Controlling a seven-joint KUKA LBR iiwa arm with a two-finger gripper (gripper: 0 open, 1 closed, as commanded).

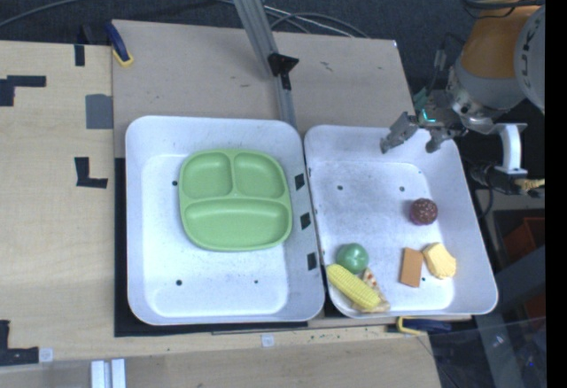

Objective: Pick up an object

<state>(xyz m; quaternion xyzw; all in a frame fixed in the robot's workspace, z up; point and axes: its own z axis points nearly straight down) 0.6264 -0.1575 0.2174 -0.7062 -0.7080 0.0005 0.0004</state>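
Observation:
My gripper (pixel 415 140) hangs over the far right corner of the right bin (pixel 372 191), its two dark fingers spread apart with nothing between them. Well below it in that bin lie a dark red ball (pixel 423 211), an orange block (pixel 411 267), a yellow lumpy piece (pixel 440 260), a green ball (pixel 353 257) and a corn cob (pixel 356 287). The corn cob rests against the bin's near rim, beside a pizza slice (pixel 370 277).
The left bin (pixel 151 227) holds a green divided plate (pixel 236 199). A grey metal post (pixel 252 19) slants up from between the bins at the back. The arm's orange band (pixel 500 32) is at the upper right.

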